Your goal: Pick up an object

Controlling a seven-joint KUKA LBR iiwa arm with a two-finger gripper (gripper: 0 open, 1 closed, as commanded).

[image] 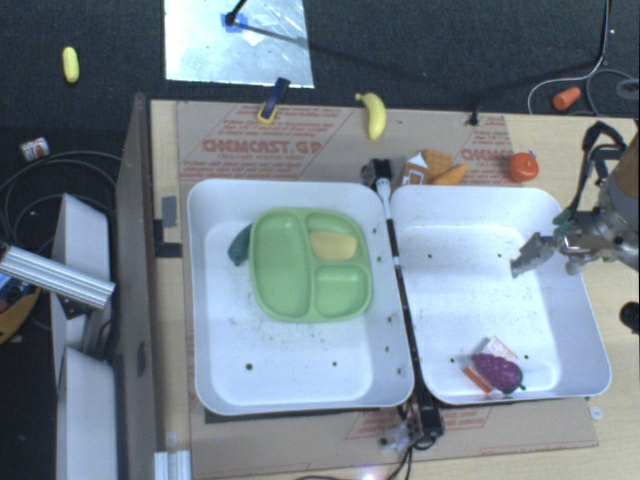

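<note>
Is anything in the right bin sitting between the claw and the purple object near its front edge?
Nothing visible. The claw hangs over the right bin's far right side, and bare white floor separates it from the purple object.

Two shallow white plastic bins: left bin (215,368), right bin (440,258), smooth, slightly glossy, surfaces speckled with dirt. Green compartmented plastic tray (300,288) in left bin, smooth satin sheen. Brown cardboard sheet (300,138) under bins, matt, red print. Purple grape-bunch toy (497,371) in right bin, glossy plastic look. Yellow plastic banana (374,115) on cardboard beyond left bin, shiny. Dark carpet-like floor (450,28) beyond cardboard, rough, matt. Silvery sheet (238,28) on floor, reflective. Grey metal gripper (530,256), dull finish.
</note>
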